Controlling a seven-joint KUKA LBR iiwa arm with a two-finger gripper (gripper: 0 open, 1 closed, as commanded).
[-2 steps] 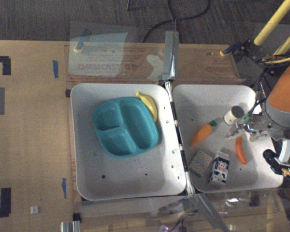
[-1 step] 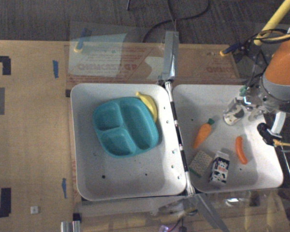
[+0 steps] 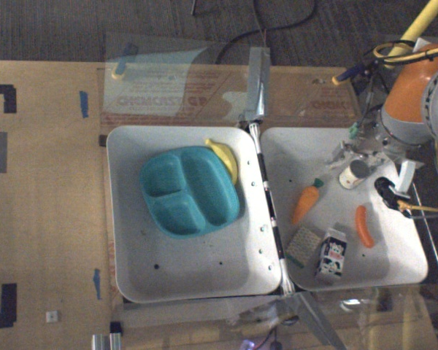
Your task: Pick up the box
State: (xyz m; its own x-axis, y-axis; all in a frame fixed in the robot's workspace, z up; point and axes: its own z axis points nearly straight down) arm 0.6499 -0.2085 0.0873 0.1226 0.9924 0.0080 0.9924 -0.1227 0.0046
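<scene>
The box (image 3: 332, 253) is a small white milk carton with black cow patches. It lies in the right bin (image 3: 409, 265) near the front edge, tilted slightly. My gripper (image 3: 355, 169) hangs over the back right of that bin, below the grey wrist and the orange band (image 3: 412, 97). It is well behind the box and a little to its right, apart from it. Nothing shows held in the gripper.
An orange carrot (image 3: 306, 203) lies mid-bin, a red-orange sausage (image 3: 363, 226) to its right, and a grey speckled pad (image 3: 302, 245) touches the box's left side. The left bin (image 3: 128, 261) holds a teal divided plate (image 3: 190, 190) and a yellow banana (image 3: 225, 157).
</scene>
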